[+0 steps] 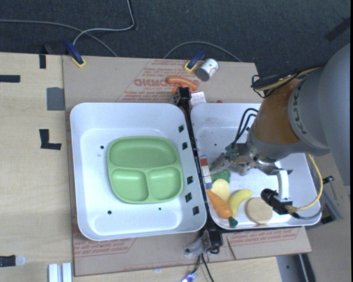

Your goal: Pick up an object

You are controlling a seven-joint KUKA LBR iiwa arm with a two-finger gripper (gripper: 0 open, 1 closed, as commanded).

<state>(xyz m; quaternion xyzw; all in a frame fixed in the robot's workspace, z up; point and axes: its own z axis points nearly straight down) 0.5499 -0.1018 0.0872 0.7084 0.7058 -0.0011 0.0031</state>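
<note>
While my arm reaches in from the right of the frame, my gripper sits low over the left-centre of the right bin; whether it is wide, narrow or holding anything I cannot tell, the wrist hides it. Candidate objects lie clustered at that bin's lower left: a yellow lemon-like piece, an orange carrot, a banana and a tan round disc, all just below the gripper. Left bin holds a green divided plate near its centre
</note>
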